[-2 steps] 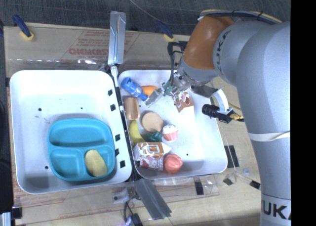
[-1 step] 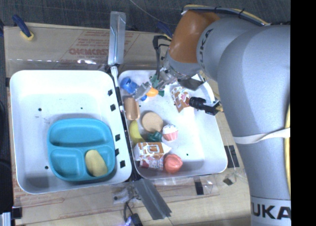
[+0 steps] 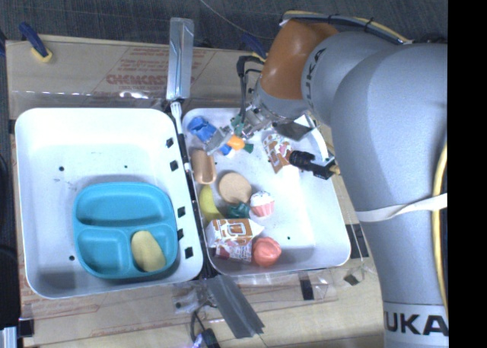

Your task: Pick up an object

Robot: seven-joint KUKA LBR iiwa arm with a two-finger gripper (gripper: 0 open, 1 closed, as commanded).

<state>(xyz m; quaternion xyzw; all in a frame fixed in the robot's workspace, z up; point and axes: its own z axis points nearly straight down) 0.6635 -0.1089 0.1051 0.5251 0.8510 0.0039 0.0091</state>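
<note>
My gripper [image 3: 225, 139] is low over the far end of the right bin [image 3: 323, 221], with the grey arm reaching in from the right. A blue object [image 3: 202, 130] lies just to its left and a small orange piece [image 3: 237, 142] just to its right. Whether it touches either is unclear. Closer to the front lie a sausage [image 3: 202, 165], a round brown bun [image 3: 234, 186], a banana [image 3: 208, 203], a cupcake [image 3: 262, 204], a printed carton [image 3: 232, 238] and a red fruit [image 3: 265, 250]. A snack packet [image 3: 278, 150] rests under the wrist.
The left bin [image 3: 46, 148] holds a blue divided plate [image 3: 114, 217] with a yellow potato-like piece [image 3: 148, 250] in its right compartment. A raised divider [image 3: 185, 179] separates the bins. The arm's bulk covers the right bin's far right side.
</note>
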